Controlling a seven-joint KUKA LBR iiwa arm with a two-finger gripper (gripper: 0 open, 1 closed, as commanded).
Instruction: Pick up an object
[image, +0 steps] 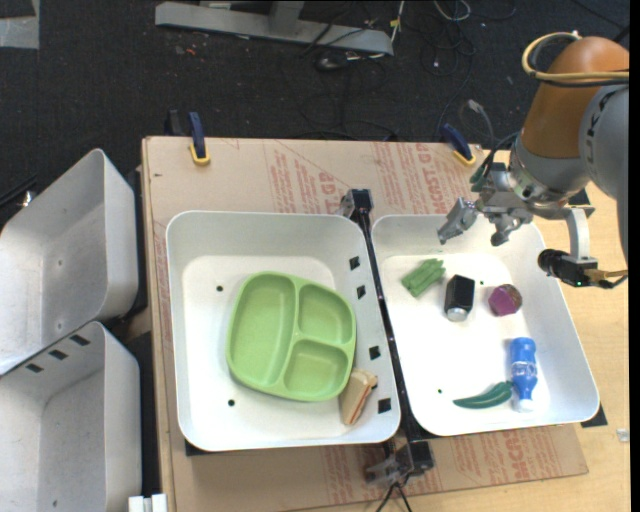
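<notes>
the black can (459, 297) lies in the right bin (570, 330), between a green block (423, 276) and a purple ball (505, 299). the pincer (478, 226) hangs spread above, holding nothing; crowded neighbours could deflect a descent.

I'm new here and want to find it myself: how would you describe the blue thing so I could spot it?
Look in the right-hand white bin, down toward its near right corner. There lies a small blue bottle with a white label, beside a curved dark green pepper. It is the only blue thing in either bin.
</notes>
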